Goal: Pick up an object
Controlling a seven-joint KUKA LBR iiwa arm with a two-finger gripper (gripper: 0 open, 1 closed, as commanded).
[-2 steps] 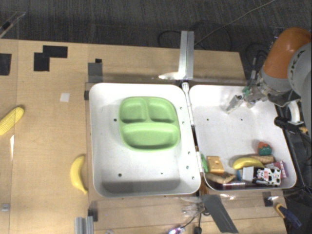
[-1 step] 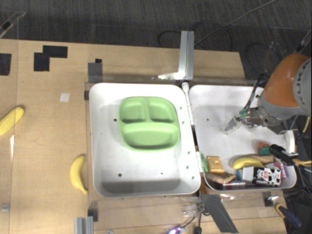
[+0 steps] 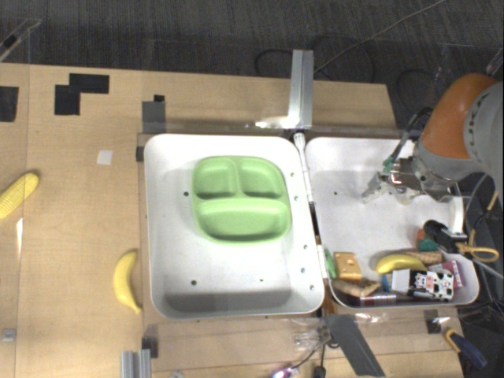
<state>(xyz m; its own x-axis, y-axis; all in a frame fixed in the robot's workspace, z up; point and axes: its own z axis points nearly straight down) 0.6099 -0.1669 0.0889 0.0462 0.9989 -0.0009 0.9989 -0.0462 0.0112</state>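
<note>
Hovering at right, my gripper [image 3: 383,184] looks spread, grasping nothing, over the right bin [image 3: 346,211]. Clutter [image 3: 402,278] crowds its lower edge.

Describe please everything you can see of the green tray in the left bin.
The green tray is a light green divided plate, plastic by its look, with rounded corners and three compartments: two small ones on the far side and one wide one on the near side. It lies flat and upright on the floor of the left bin, toward its far right part. Nothing lies in it, and nothing touches it but the bin.
</note>
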